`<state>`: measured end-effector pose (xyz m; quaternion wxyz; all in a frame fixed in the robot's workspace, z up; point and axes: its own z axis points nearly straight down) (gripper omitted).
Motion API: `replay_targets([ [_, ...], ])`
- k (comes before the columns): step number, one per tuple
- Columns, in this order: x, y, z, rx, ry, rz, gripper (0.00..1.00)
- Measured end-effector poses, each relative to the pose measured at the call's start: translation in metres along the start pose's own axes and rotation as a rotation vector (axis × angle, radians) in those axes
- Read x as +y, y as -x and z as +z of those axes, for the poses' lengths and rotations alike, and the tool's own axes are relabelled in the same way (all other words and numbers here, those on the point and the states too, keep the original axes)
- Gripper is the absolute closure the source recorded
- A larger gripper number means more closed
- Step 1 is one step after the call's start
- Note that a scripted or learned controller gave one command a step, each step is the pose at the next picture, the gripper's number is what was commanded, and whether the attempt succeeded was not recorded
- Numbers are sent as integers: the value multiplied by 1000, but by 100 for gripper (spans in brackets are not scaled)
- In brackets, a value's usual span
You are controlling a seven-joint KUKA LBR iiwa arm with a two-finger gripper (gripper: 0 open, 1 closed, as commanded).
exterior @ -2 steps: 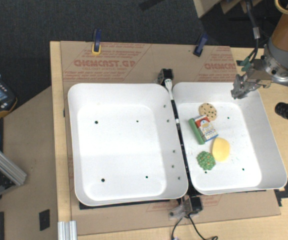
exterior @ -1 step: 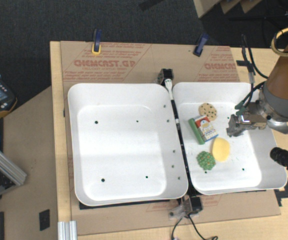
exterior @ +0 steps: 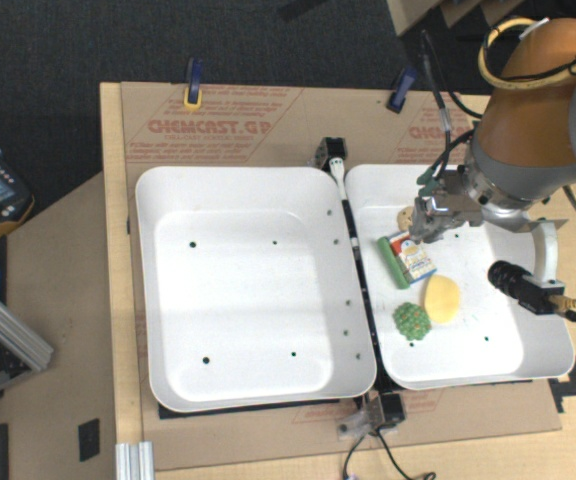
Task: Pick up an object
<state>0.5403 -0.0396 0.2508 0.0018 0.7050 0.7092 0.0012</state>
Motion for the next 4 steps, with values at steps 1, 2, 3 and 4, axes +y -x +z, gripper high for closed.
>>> replay_targets([
  [1, -1, 3, -10, 0, 0, 5, 100],
  [2, -40, 6, -12, 2, -8, 8, 100],
  [3, -40, -74, -126, 4, 9, -4, 100],
  [4, -62, -15, -54, -1, -12, 14, 100],
])
